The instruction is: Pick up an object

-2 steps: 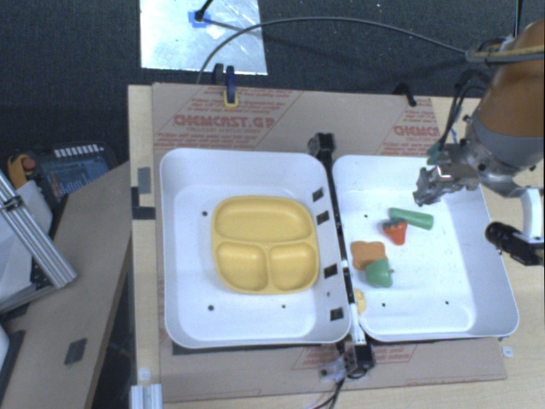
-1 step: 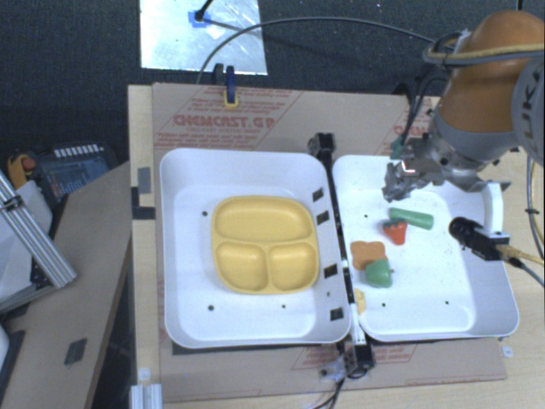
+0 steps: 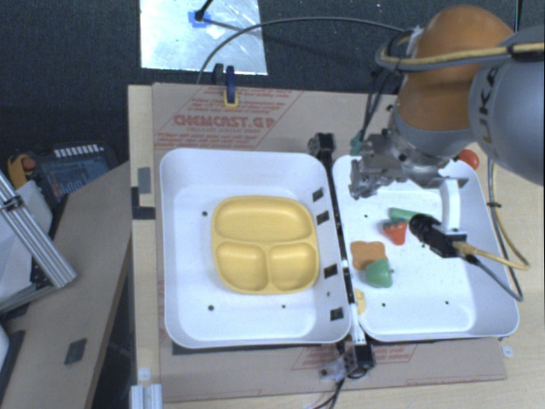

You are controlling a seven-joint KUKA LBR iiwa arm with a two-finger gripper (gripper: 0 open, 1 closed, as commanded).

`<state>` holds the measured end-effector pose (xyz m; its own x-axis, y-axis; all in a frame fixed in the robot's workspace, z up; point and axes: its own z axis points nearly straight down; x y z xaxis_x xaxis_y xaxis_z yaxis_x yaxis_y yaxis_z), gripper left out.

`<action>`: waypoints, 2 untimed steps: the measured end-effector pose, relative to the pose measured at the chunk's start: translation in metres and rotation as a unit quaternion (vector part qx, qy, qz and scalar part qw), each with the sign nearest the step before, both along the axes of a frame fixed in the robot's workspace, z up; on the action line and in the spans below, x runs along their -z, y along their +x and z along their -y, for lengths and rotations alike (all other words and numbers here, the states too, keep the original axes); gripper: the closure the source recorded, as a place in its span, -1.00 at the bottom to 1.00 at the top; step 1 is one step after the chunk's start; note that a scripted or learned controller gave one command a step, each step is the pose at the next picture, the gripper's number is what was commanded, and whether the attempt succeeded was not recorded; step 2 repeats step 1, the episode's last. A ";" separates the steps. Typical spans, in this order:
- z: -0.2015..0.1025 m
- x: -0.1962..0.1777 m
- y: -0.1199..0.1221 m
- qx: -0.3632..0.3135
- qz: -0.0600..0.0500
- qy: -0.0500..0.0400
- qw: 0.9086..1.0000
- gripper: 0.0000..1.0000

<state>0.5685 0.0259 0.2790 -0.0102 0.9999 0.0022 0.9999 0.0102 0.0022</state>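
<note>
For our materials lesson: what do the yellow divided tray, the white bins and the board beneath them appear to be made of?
Yellow divided tray: probably moulded plastic, with a smooth matte surface, rounded compartments and one even colour.
White bins: likely thin formed plastic, slightly glossy, with soft rounded rims.
Board: seemingly cardboard, dull brown with red printed lettering.

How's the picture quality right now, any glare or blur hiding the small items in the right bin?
Camera view: lighting is even and soft, no harsh glare on the right bin. The foil sheet at the top reflects brightly. The whole frame is slightly soft, so the green toy and orange piece lack fine detail. The arm shades the bin's upper part, and the pincer there is dark and hard to read.
</note>
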 end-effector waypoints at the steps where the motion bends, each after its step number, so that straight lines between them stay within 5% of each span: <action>1: -0.056 0.009 0.003 0.000 -0.001 0.000 1.000 1.00; 2: -0.056 0.009 0.003 0.000 -0.001 0.000 1.000 1.00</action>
